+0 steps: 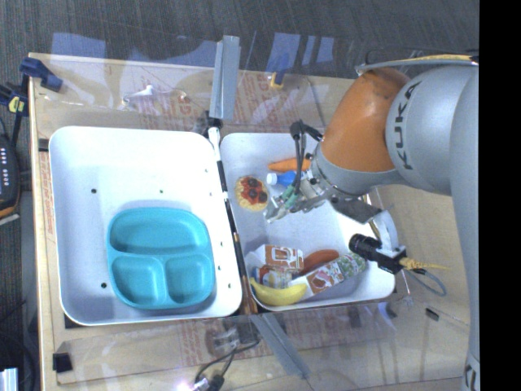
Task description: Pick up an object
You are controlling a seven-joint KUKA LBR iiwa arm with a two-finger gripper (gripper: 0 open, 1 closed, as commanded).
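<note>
My gripper (278, 208) hangs over the middle of the right bin (244, 149), with the arm reaching in from the right. Just to its left lies a round pizza toy (251, 192) with red spots. An orange carrot (285, 165) and a small blue-and-white item (284, 181) lie right behind the gripper, partly hidden by the wrist. Along the bin's front lie a yellow banana (279, 292), a small brown-and-white carton (282, 257), a red sausage (322, 258) and a labelled bottle (338, 273). I see nothing held in the gripper.
The left bin (122, 149) holds a blue divided tray (160, 257) at its front. A grey post (223, 76) stands behind the wall between the two bins. The grey and orange arm (383, 129) covers the right bin's back right part.
</note>
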